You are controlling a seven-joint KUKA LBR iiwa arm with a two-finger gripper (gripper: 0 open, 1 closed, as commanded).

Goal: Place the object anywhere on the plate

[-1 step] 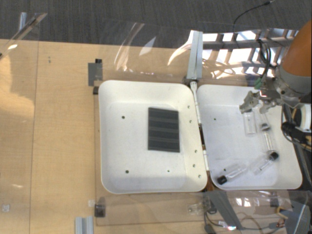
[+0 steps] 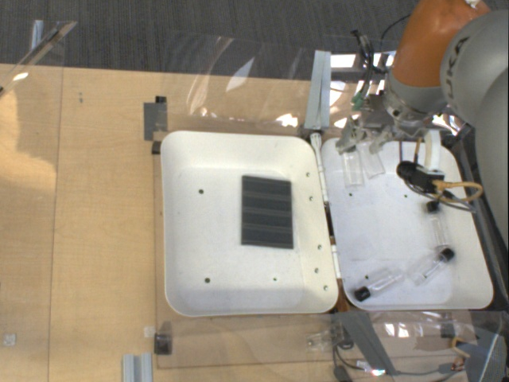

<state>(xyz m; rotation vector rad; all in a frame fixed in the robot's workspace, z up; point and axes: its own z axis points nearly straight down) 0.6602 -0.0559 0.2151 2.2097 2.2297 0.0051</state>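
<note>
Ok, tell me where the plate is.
In the camera view, the dark plate lies flat in the middle of the left-hand bin, away from the gripper.

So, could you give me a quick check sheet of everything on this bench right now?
Surface: wooden bench bearing a left bin and a right bin, both white.
Job's things: dark ribbed plate in the middle of the left bin; clear black-capped tubes lying in the right bin.
Clutter: nothing seen.
Grippers: tool over the right bin's far end.
Cables: dark cables at the bench's near edge.
Surroundings: grey carpet.
</note>
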